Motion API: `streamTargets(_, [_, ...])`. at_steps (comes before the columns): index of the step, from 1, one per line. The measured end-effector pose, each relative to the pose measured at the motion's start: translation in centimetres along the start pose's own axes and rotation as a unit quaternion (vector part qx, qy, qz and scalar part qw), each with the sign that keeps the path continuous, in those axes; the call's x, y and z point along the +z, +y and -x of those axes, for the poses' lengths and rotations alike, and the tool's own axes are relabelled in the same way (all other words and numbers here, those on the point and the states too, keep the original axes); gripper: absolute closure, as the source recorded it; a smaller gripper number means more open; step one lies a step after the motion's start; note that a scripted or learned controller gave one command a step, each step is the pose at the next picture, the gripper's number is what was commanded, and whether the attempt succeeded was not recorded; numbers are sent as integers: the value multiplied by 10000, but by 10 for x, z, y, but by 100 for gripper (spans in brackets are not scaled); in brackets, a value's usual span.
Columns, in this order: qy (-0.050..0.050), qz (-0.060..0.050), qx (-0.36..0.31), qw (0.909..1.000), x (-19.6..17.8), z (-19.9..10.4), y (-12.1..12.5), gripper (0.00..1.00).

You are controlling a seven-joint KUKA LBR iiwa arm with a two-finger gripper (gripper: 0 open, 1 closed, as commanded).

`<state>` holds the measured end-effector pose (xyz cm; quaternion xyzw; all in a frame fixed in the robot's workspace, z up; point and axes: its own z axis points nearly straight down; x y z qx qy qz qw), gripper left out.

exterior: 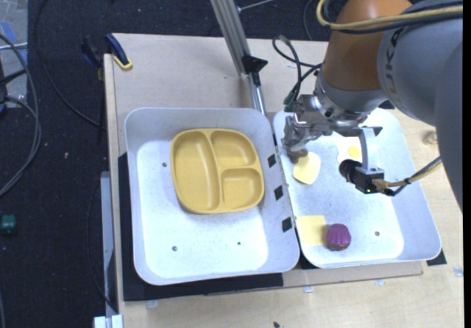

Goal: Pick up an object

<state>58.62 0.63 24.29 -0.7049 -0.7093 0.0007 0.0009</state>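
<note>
My gripper [296, 145] hangs low over the left part of the right bin [412, 201], close to the bin's left wall. Just below and to its right lies a pale yellow rounded piece [308, 169], touching or nearly touching the gripper's tip. A yellow square block [310, 229] and a purple lumpy object [338, 237] lie side by side near the bin's front. Another small yellow piece [354, 151] shows behind the wrist hardware. Nothing is seen lifted off the bin floor.
The left bin [147, 238] holds a yellow divided plate [218, 170]. A slanted metal pole [229, 18] rises behind the bins. Cables and a black fitting [360, 176] hang from the wrist over the right bin. The grey arm covers the bin's far right.
</note>
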Motion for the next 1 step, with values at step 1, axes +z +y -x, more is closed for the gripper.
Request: streamTargets(1, [2, 0, -5, 10000, 14, -52, 0, 100])
